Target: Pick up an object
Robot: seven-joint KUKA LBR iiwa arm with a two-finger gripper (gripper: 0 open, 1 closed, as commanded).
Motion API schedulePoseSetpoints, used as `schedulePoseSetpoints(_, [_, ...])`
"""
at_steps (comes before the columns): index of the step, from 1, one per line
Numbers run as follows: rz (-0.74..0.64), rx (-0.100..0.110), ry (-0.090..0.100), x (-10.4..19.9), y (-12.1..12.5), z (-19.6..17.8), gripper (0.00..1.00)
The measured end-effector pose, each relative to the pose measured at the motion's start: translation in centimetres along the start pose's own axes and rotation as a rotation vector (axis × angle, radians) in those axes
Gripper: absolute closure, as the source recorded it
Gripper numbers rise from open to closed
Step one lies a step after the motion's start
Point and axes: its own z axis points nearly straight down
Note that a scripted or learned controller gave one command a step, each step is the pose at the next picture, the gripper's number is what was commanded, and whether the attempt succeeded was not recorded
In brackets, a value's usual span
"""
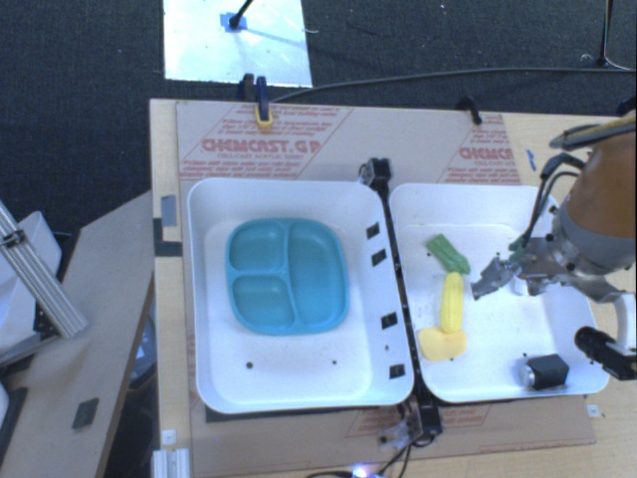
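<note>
Objects for picking lie in the right white bin (498, 386), and we look down on them at a slant from above the bench (328, 132). Two shallow white bins sit side by side on it. In the left bin (289, 381) rests a blue divided plate (288, 274) with three compartments.

From the right edge the grey arm (607, 207), with its orange band, reaches over the right bin. Its gripper (490, 281) points left, low over the bin floor; we cannot tell how far it is parted (the tip reads as a blurred grey wedge), and we see nothing between its tips.

Just left of that tip lies a yellow corn cob (452, 303), lengthwise up and down in our view, its upper end nearest the gripper, close but whether touching we cannot tell. Above it, tilted, lies a green piece (449, 253). At the cob's lower end sits a rounded yellow lump (442, 344), touching it. Near the bin's lower right corner, well apart from the gripper, sits a small black and grey block (546, 371).
</note>
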Motion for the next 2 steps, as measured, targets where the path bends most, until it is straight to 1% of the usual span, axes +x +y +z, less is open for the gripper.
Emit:
schedulePoseSetpoints(1, [-0.003,-0.012,-0.002,0.0,0.3,-0.6,0.0])
schedulePoseSetpoints(2, [-0.001,-0.007,-0.001,-0.2,0.6,5.6,0.0])
